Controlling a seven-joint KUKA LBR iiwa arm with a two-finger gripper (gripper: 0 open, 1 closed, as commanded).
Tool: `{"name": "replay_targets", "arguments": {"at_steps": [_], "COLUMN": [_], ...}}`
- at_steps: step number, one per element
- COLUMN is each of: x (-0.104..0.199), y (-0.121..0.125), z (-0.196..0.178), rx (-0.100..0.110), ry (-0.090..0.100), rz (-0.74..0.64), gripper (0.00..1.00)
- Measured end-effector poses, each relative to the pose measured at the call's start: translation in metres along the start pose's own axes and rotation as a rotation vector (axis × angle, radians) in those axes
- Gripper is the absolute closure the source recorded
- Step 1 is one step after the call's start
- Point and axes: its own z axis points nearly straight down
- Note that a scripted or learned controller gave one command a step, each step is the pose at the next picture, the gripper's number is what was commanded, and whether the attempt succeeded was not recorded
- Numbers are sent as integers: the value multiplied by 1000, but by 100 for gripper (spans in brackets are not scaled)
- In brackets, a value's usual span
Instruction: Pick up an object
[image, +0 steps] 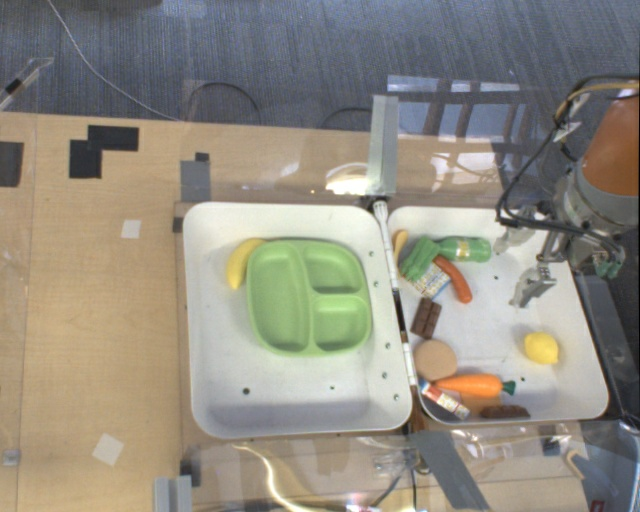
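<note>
Lemon (541, 348) sat in the right bin (590, 330) near its right wall, just below my pincer (533, 283), which hung over bare bin floor w/ nothing in it; fingers looked partly open. Carrot (468, 385) lay at the bin's front, bottle (462, 249) & sausage (453, 279) at the back. Left bin (215, 330) held a green tray (305, 296) w/ a banana (238, 262) beside it.

Banana (240, 263) half-hidden under green tray (308, 296); arm (610, 165) cut by right edge — pincer (533, 283) finger gap unreadable.
</note>
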Motion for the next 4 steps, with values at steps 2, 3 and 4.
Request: {"name": "replay_targets", "arguments": {"at_steps": [2,3,4], "x": [-40,-57,-62], "y": [50,54,50], "z": [140,141,127], "rx": [11,13,22], "ry": [-8,1,-19], "rz": [-92,-84,-84], "gripper": [0,0,100]}}
